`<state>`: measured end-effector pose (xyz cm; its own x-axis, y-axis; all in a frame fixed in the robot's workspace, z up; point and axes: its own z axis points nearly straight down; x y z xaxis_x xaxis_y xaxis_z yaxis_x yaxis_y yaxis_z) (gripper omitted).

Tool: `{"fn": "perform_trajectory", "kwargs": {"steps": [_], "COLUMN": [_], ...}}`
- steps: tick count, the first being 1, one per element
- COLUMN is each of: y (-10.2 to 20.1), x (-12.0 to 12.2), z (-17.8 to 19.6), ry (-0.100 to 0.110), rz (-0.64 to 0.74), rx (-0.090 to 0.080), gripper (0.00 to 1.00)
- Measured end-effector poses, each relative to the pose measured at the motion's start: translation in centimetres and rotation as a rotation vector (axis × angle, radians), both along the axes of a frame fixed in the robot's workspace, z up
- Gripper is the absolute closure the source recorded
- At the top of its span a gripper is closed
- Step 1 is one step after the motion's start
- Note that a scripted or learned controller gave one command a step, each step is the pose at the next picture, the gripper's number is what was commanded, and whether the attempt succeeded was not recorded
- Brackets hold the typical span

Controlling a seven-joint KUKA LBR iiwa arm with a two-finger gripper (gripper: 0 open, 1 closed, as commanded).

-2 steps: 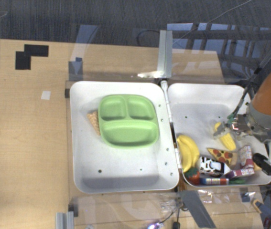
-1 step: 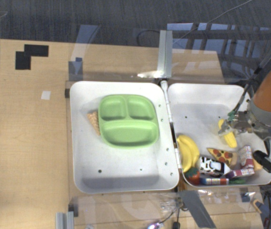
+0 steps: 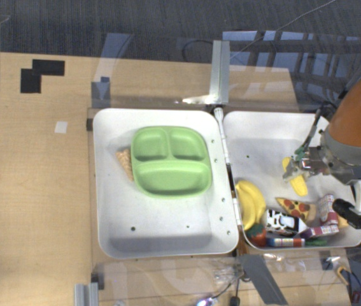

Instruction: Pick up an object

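Just toward seven o'clock from the gripper [image 3: 303, 164], jaws' state untellable, lay a small yellow piece [image 3: 299, 185], long axis roughly upright.

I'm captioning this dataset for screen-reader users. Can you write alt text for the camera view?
A grey and orange robot arm reaches from the right into the right white bin, its gripper just above a small yellow object, with a banana, a pizza slice toy and other small items nearby. The left white bin holds a green divided plate.
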<state>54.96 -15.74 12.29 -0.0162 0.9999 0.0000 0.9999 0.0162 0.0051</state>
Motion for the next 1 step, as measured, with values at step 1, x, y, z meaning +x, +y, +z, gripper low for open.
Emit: {"fn": "perform_trajectory", "kwargs": {"steps": [1], "y": [3.32], "x": [9.25], "z": [5.01], "ry": [-0.001], "rz": [-0.129], "rx": [0.0], "gripper": [1.0]}}
